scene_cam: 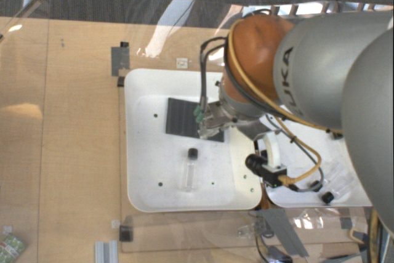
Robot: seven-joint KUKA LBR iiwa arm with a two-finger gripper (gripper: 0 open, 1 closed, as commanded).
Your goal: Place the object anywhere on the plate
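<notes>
A dark grey square plate [181,116] lies flat in the left white bin [144,151], toward its back. A small clear vial with a black cap [189,170] lies in front of the plate on the bin floor, cap toward the plate. My gripper [206,125] hangs over the plate's right front corner, above and right of the vial. The wrist and the orange band [255,52] hide its tips.
The right white bin [314,191] sits beside the left one, mostly covered by the arm. Cables and a black connector [261,167] hang over the gap between the bins. A small black piece [327,197] lies in the right bin.
</notes>
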